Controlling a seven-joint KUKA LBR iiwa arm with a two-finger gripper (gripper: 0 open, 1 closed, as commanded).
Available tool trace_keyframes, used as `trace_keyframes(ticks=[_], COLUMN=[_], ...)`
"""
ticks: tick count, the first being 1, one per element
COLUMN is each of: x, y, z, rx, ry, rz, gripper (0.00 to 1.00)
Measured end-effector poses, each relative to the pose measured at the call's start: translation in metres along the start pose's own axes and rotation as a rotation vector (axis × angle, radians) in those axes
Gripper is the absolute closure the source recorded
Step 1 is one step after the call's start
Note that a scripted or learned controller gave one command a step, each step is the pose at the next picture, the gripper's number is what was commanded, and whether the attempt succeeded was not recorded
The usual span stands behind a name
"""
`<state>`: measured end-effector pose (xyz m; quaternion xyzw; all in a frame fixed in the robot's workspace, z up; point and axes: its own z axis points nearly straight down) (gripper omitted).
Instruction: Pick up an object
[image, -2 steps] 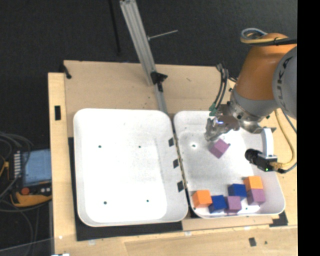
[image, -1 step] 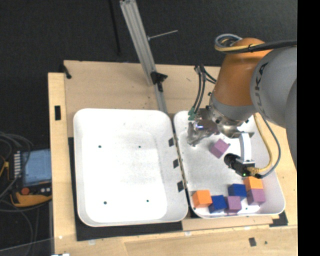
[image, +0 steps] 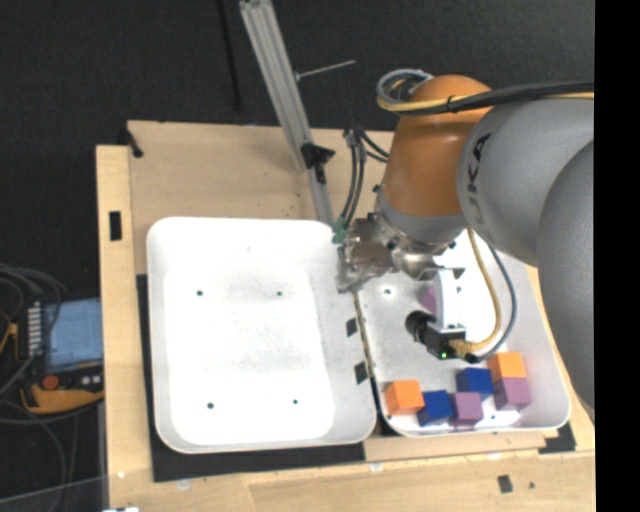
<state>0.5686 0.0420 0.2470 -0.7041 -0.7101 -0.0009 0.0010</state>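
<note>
Gripper (image: 358, 262) hung low over the far left corner of the right bin (image: 392, 332), just beside the rim where it met the left bin (image: 240, 340). Whether it stood wide or narrow could not be told from this angle. Blocks lay clustered along the right bin's near end, well apart from the gripper. An orange block (image: 404, 396) touched a blue block (image: 436, 406), with a purple block (image: 468, 406) just beside that. A second blue block (image: 475, 381) sat behind them, near a second orange block (image: 508, 364) and a second purple block (image: 516, 390). A pale purple piece (image: 428, 298) showed partly under the wrist.
</note>
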Motion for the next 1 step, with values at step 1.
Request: trace_keyframes(ticks=[1], x=[0.0536], y=[0.0079], z=[0.0064], rx=[0.0], ry=[-0.002], rz=[0.001], gripper=[1.0])
